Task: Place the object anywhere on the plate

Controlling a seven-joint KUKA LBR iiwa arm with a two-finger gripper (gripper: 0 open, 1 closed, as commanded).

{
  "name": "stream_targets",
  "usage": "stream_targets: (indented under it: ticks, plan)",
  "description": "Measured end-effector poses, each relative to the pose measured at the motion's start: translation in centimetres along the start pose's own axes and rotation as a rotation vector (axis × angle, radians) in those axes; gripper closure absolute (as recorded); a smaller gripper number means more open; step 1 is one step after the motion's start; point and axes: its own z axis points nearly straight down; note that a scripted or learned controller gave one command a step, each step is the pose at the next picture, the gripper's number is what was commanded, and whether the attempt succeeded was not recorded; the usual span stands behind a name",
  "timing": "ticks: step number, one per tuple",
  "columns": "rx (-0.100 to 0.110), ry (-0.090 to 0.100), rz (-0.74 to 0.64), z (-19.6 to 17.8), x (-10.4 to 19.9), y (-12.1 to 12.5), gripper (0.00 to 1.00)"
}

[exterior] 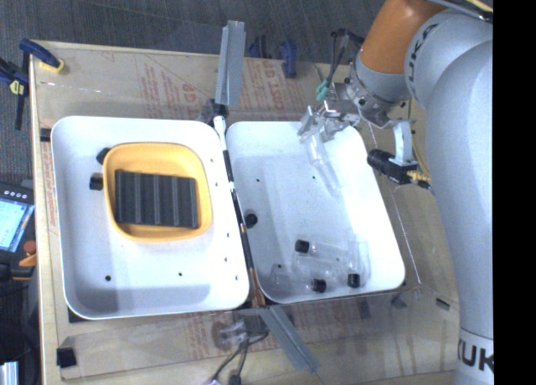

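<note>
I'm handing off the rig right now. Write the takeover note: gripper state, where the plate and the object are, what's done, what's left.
Gripper: over the back edge of the right bin; whether it is open or shut cannot be made out.
Plate: yellow, in the left bin, with a dark ridged insert on it.
Object: a clear plastic piece with small black parts, lying at the front of the right bin, apart from the gripper.
Done: nothing placed.
Left: grasp the object, carry it across, set it on the plate.

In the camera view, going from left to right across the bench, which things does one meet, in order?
Left bin → yellow plate with its dark ridged insert → right bin → gripper → grey arm.
</note>
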Motion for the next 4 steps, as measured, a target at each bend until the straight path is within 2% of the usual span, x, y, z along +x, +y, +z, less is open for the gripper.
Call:
stream_targets:
  ticks: [1,2,3,4]
  plan:
    - [0.001,-0.001,-0.251,2.2,4.1,-0.1,1.0]
    - [0.002,-0.001,-0.38,0.0,10.1,-2.3,1.0]
    - [0.002,-0.001,-0.517,1.9,15.5,-2.6,1.0]
    - [0.001,-0.002,-0.516,1.9,15.5,-2.6,0.0]
